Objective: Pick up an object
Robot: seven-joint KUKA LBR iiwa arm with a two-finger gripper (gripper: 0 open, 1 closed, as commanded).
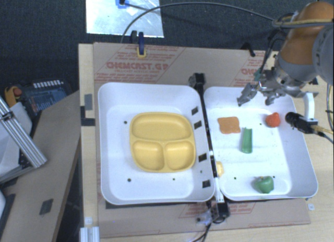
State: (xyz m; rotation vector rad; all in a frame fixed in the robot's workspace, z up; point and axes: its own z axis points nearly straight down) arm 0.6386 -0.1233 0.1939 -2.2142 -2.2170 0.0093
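We list two white bins side by side on the bench: the left bin (112, 131) and the right bin (297, 173).

Left bin: we find one yellow divided tray (162, 142), three compartments, lying flat near the middle, its single wide compartment toward the far side.

Right bin, four items:
- Orange flat piece (228, 125), roughly square, near the bin's left side, lying flat.
- Green stick (246, 140), just beside the orange piece on its right and a little nearer to us; its long axis runs almost straight from far to near in the view, tilted only slightly.
- Red-orange round item (273, 119), toward the right side, apart from the stick.
- Green rounded item (264, 184), in the near part of the bin, well apart from the others.

We also note a small yellow bit (219, 169) at the divide between the bins.

Arm: the gripper (259, 94) hangs over the far edge of the right bin, above the orange piece and the red-orange item. We see its two fingers spread apart, with nothing between them.
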